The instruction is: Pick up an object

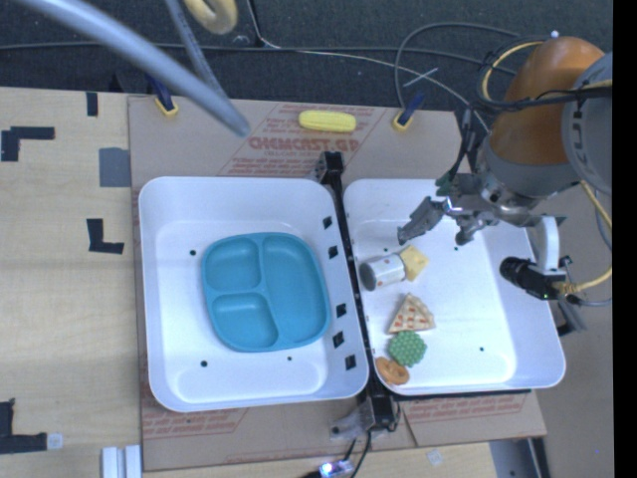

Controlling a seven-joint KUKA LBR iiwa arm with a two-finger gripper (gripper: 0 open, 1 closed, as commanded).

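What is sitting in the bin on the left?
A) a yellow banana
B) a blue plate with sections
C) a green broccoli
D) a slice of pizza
B: the blue plate with sections lies alone in the left bin, while the pizza slice and the green broccoli lie in the right bin.

A robotics lab bench: cardboard-lined table (289, 147), loose black cables (418, 53), two white bins (159, 267) under a fixed camera.
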